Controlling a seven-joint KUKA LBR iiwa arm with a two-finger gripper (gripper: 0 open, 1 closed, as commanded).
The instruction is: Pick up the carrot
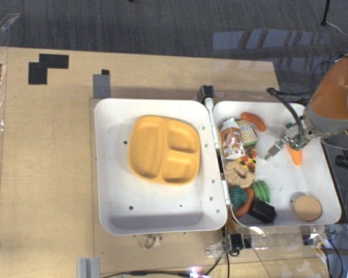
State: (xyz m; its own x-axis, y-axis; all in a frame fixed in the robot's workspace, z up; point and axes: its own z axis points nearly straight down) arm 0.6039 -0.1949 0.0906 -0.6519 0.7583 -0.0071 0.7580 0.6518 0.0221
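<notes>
Carrot (296, 156): lies in the right bin (330, 181), near its right wall, orange body with the green top toward the far side.
Long axis: runs roughly far-to-near, slightly tilted.
End effector (287, 139): sits just beside the carrot's green end, on its left; one metal finger (272, 150) points away toward the bin's middle.
Grasp state: cannot tell how far open; no carrot visibly between the fingers.
Yellow tray (164, 148): left bin, well apart.

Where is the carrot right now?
The small orange carrot lies in the right-hand shallow white bin, near its right wall, directly beside the tool and above the round beige egg-like ball.
</notes>
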